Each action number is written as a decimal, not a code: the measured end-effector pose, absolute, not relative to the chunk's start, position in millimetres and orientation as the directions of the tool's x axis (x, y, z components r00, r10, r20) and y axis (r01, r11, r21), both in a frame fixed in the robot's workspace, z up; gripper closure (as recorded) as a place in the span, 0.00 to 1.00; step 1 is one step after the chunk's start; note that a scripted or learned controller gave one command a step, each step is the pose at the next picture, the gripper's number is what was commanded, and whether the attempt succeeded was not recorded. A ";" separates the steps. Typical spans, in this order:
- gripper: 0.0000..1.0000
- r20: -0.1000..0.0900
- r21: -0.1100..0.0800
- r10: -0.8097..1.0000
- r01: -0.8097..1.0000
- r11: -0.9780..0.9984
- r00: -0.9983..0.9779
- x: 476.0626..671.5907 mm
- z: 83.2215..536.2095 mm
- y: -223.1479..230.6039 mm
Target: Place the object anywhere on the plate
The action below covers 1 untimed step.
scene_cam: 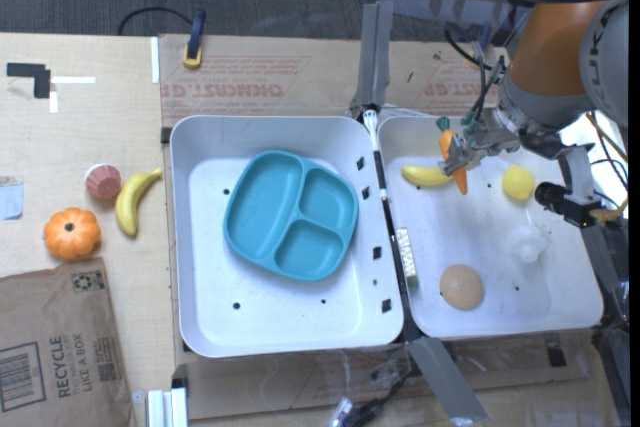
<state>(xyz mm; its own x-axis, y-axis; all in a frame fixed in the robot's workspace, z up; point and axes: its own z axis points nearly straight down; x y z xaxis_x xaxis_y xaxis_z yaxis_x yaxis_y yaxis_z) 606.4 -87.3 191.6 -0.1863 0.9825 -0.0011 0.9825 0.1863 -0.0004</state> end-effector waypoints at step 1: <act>1.00 0.000 -0.003 0.977 0.977 0.214 -0.214 581.4 196.6 -8.1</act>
<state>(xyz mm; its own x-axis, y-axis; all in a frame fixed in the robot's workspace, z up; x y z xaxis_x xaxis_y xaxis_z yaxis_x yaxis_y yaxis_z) 581.4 -8.1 196.6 -0.2142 0.9768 -0.0002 0.9768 0.2142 -0.0026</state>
